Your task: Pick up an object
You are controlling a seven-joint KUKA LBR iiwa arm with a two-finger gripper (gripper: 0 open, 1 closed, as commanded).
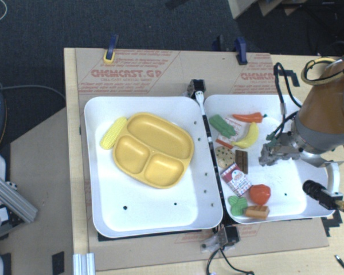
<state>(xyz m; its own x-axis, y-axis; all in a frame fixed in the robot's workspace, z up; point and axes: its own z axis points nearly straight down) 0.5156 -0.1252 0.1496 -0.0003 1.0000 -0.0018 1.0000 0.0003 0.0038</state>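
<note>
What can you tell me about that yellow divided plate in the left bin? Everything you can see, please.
The yellow plate looks like smooth moulded plastic, with rounded corners and three hollows: one long one along the top and two smaller ones below. It lies flat, right way up, turned at a slant in the upper middle of the left bin. Nothing sits in its hollows. A yellow toy corn cob lies against its upper left edge. The gripper is over the other bin, far from it.

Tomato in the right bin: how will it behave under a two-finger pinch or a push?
The tomato looks round and glossy, so it may slip from a pinch. Pushed, it would probably roll. It lies against other toys near the bin edge, so neighbours could shift.
</note>
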